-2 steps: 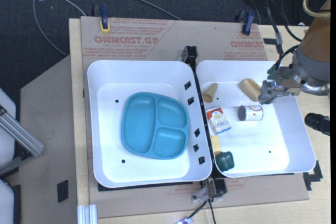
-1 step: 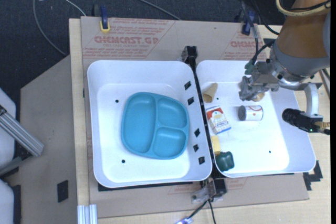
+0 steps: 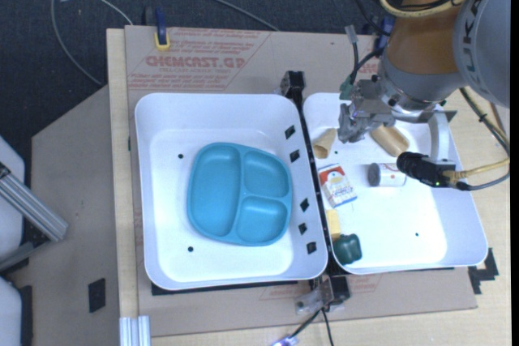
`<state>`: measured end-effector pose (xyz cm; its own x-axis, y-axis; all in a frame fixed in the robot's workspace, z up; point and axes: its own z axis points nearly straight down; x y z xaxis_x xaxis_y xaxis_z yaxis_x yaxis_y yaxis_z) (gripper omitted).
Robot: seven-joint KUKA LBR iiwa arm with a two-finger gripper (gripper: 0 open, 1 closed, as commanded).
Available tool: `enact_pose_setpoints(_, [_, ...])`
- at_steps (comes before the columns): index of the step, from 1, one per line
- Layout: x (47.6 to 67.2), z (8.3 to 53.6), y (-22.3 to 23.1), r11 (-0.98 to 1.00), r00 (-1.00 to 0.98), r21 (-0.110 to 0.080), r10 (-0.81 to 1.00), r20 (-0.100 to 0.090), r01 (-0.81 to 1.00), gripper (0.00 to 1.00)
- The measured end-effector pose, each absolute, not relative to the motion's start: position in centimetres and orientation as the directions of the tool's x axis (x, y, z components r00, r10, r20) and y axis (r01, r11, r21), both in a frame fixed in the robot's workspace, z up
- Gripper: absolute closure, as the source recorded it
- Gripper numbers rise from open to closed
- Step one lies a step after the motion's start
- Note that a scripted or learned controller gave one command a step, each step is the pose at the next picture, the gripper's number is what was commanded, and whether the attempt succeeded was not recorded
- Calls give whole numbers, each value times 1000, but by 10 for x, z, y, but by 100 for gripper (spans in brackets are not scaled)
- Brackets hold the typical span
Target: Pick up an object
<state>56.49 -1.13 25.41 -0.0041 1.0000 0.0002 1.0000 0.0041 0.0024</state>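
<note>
My gripper point(image 3: 351, 130) hangs over the far left part of the right bin point(image 3: 454, 251), under the grey and orange arm. A tan wedge point(image 3: 324, 144) lies just left of it, close to the divider. A tan rounded piece point(image 3: 391, 140) lies just to its right, partly under the arm. Nearer the front are a small red and white packet point(image 3: 336, 185), a grey and white cylinder point(image 3: 383, 175) and a dark green object point(image 3: 348, 248) at the bin's front left corner. Nothing is visibly held.
The left bin point(image 3: 154, 174) holds a blue divided plate point(image 3: 240, 194). A black divider with clips point(image 3: 306, 174) runs between the bins. A black fitting with yellow cable point(image 3: 426, 168) hangs over the right bin. Cardboard sheet point(image 3: 203, 53) lies behind.
</note>
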Motion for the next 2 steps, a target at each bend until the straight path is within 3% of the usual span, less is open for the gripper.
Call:
enact_pose_setpoints(1, [568,248,40,5,-5,1,1000,1,1000,100])
enact_pose_setpoints(2, [585,245,81,4,-4,2,1000,1,1000,100])
